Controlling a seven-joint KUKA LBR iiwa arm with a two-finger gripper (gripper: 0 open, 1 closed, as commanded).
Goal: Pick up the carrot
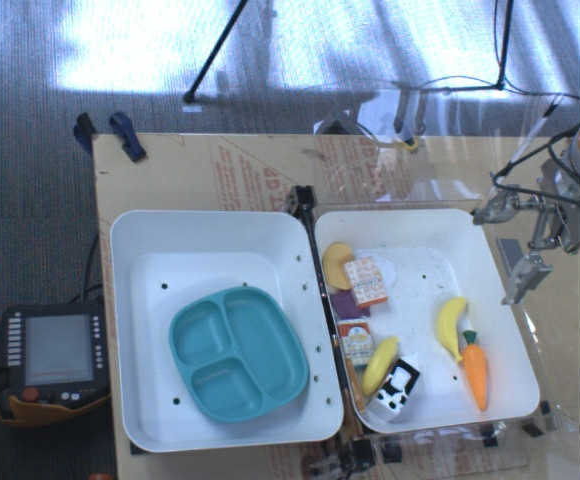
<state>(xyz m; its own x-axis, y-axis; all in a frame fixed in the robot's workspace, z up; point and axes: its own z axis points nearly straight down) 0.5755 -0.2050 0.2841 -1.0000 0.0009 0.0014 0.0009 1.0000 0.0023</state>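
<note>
The carrot point(476, 374) lies in the right bin point(422, 230) near its front right corner, orange with a green top pointing away from me, just below a yellow banana point(451, 326). My gripper point(511, 244) hangs over the bin's right rim, up and to the right of the carrot and well apart from it. It is open, with nothing between its fingers.
The right bin's left side also holds a second banana point(380, 364), a black-and-white box point(399, 388), small printed boxes point(367, 281) and a yellow piece point(336, 263). A teal divided plate point(238, 354) lies in the left bin point(150, 238). A teach pendant point(54, 354) sits off the bench at left.
</note>
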